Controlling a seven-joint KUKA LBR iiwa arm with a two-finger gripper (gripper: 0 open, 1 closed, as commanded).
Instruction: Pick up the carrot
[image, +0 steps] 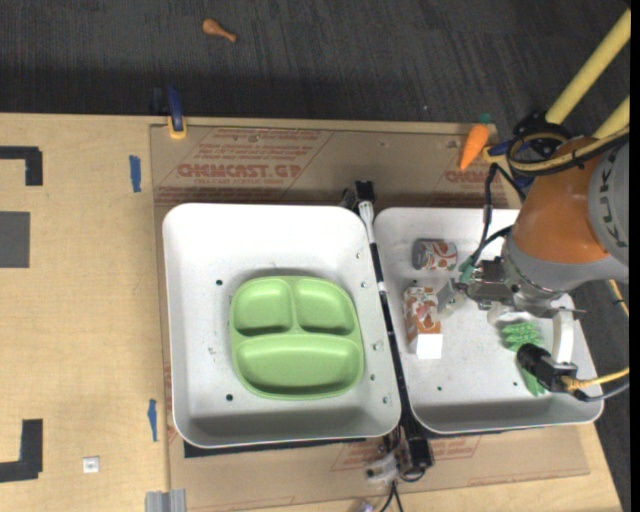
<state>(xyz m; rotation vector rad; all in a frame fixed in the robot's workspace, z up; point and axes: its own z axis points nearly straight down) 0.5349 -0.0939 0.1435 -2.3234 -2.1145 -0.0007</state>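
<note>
Looking down on the bench (80, 330), two white bins sit side by side. The left bin (200, 250) carries a green divided tray (295, 335), dead centre. Over in the right bin (470, 400), the arm (560, 225), with its orange band, reaches in from the right edge of the frame. Its tool (478, 287) hangs over the middle of that bin, and whether it is open or closed I cannot tell from up here. Beneath and to its left lie a small can (434, 254), a crumpled printed packet (422, 306) and a white block (429, 347). A green object (530, 360) rests at the bin's lower right. And the carrot (475, 146)? It's outside both bins, lying on the cardboard at the upper right, well apart from the tool. Another small orange piece (218, 30) sits on the dark floor at the top left.
</note>
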